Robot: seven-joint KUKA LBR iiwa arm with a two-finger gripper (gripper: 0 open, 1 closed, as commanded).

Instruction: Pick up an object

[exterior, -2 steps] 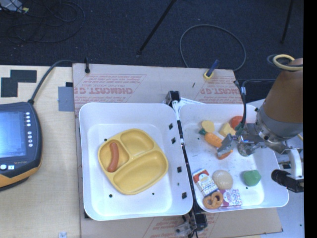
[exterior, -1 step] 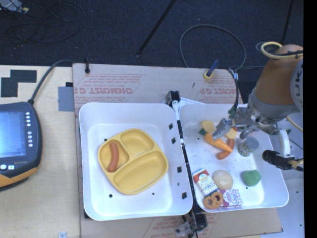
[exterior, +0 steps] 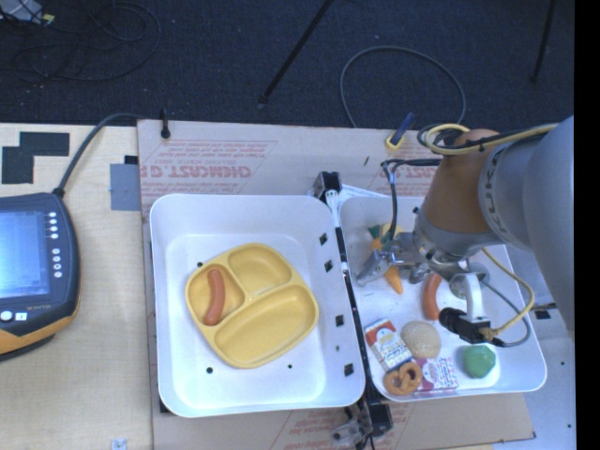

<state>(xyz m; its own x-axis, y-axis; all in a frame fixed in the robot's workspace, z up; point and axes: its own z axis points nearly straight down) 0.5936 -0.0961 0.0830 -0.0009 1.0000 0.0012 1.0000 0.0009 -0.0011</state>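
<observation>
Nearest edge, right-hand shallow white plastic bin (exterior: pixel 520 368): a brown twisted pretzel (exterior: pixel 406 379) lies at the front wall, touching a small white-and-red printed packet (exterior: pixel 441 375) on its right; a round green plastic object (exterior: pixel 479 361) sits just beside that packet, towards the bin's right corner; behind the pretzel, a red-and-white printed sachet (exterior: pixel 386 342) lies touching a pale beige round bread roll (exterior: pixel 422 337).

Mid-bin: an orange-red toy sausage (exterior: pixel 430 296) lies lengthways behind the roll, partly under the arm's black cabling; a short orange carrot-shaped piece (exterior: pixel 395 279) lies just to its left.

The gripper (exterior: pixel 386 262) is low over the rear left part of this bin, directly at the carrot-shaped piece; contact cannot be confirmed; whether the gripper is open or closed cannot be determined at this resolution. The grey arm with orange band (exterior: pixel 459 195) enters from the right.

Left-hand shallow white plastic bin (exterior: pixel 187 382): a yellow three-compartment plastic plate (exterior: pixel 272 322) rests centrally; a second orange-red toy sausage (exterior: pixel 216 295) lies in its small left compartment.

Both bins stand on a brown cardboard sheet with red print (exterior: pixel 202 162); a grey-and-orange control pendant with lit screen (exterior: pixel 28 270) lies well apart on the bench at left.

Farthest: dark blue carpeted floor (exterior: pixel 187 64) carrying loose black cables.
</observation>
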